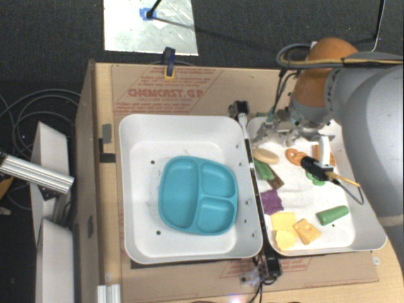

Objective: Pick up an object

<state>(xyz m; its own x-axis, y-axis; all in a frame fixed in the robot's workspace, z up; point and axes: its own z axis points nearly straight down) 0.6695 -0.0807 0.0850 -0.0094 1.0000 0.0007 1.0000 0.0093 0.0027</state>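
Your gripper [276, 129] hangs over the cluttered bin's [363, 232] 11 o'clock corner; whether it is clenched or released, you cannot tell. The beige oval piece [266, 155] lies just beside it at 6 o'clock.

Two bins sit side by side on my desk [189, 93]. A divided plate [197, 196] lies in the middle of the left bin [136, 169]. In the right bin [360, 232], an oval piece [266, 155] lies at the far left, a flat scrap [271, 201] before it, blocks [283, 221] cluster at the near left, and a cylinder [332, 214] lies to their right. My end effector [281, 128] hangs over that bin's far end.
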